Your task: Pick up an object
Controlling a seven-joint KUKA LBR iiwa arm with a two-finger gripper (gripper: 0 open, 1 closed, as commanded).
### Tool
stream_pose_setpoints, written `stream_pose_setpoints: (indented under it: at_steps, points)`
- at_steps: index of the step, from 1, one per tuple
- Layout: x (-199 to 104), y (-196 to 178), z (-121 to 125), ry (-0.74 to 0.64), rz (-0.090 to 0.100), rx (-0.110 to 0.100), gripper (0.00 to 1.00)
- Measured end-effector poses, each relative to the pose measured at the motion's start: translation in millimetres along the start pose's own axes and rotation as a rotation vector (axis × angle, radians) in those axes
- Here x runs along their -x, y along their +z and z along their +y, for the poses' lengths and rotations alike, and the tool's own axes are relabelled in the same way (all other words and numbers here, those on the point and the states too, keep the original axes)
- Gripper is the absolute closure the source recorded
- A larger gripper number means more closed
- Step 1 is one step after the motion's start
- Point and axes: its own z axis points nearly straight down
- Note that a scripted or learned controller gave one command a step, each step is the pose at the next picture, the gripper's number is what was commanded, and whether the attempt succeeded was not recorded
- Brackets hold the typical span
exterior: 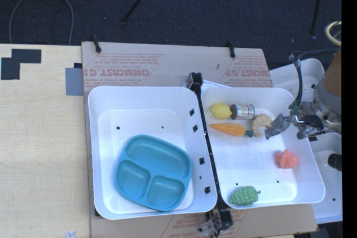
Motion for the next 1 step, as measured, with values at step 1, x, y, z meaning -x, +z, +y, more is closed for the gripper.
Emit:
stream_pose_setpoints:
  at_steps: [1]
  points:
    - [-0.1, -7.2, 2.0, -0.003, -0.003, 0.014, 0.00]
